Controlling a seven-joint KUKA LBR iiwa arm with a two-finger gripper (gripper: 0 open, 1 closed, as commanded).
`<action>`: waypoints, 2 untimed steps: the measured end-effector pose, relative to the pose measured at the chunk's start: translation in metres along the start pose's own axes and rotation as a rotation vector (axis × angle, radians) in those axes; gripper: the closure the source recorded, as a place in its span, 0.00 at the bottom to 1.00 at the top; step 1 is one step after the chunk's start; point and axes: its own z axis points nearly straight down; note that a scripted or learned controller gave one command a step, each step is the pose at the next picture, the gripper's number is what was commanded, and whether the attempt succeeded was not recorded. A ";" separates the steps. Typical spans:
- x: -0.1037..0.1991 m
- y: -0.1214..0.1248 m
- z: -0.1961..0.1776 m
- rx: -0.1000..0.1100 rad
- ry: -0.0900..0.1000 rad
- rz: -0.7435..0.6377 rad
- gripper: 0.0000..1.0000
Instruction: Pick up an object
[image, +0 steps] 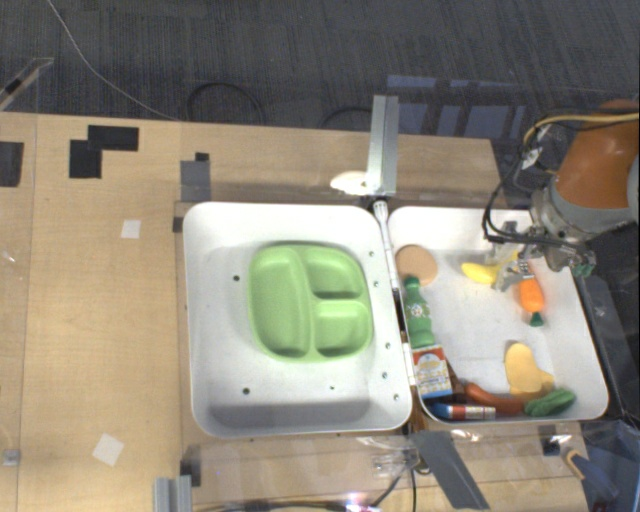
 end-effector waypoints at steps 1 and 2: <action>0.000 0.000 0.000 0.000 0.001 -0.001 0.00; 0.025 0.000 0.015 -0.004 0.014 -0.006 0.00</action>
